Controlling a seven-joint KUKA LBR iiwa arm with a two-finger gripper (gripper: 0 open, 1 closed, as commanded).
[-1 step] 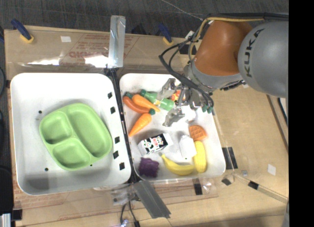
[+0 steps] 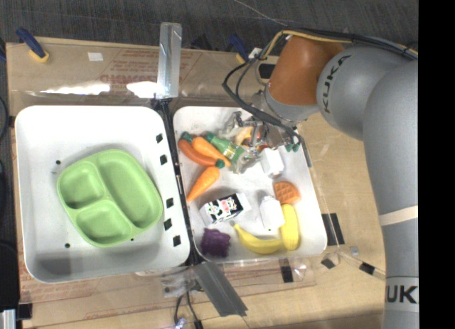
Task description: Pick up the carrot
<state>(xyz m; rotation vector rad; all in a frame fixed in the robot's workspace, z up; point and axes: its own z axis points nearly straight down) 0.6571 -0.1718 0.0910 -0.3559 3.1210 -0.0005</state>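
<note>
Camera view: gripper (image 2: 250,151) low over carrot (image 2: 202,150) near right bin's (image 2: 313,200) far-left corner, fingers' state unclear. Probably stiff, light, smooth; best grabbed mid-body across width.

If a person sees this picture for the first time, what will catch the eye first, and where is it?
The big grey arm with its orange band comes in from the right, its gripper low over the upper part of the right bin. That bin is crowded with toy food: carrots at its upper left, bananas at the bottom right. In the left bin lies a bright green divided plate.
</note>
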